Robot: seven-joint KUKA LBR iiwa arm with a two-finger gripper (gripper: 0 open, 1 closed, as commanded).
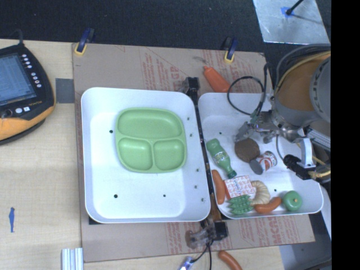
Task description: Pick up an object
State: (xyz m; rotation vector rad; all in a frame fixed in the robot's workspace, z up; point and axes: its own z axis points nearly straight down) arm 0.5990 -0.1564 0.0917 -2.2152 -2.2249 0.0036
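Camera view looked down at a slant on two shallow white bins set side by side on a brown board. The left bin (95, 151) carried a pale green divided plate (151, 139), one large well above two smaller ones, with bare white floor around it on every side. The right bin (216, 106) held the loose things, crowded toward its lower half: a green bottle (220, 157) lying tilted near the shared wall, an orange carrot-like piece (219, 185) below it along that wall, a small red-and-white printed packet (238, 184), a green bumpy item (240, 205) at the bottom edge, a tan ring-shaped piece (260, 190), an orange sausage shape (266, 206), a green apple (292, 200) in the lower right corner, a dark brown rounded lump (247, 149) and a small can (264, 161) lying on its side just beside it. The upper part of that bin stayed mostly open, crossed only by a black cable. The arm (301, 89) reached in from the right, its gripper (256, 129) low over the bin, just above the brown lump; whether it was open or closed, or touching anything, could not be told, since the metal parts blurred together there. The arm's body covered the bin's upper right corner. Another orange carrot (215, 79) lay outside the bins at the top, and a handheld control pad (21, 91) was cut off at the left edge.
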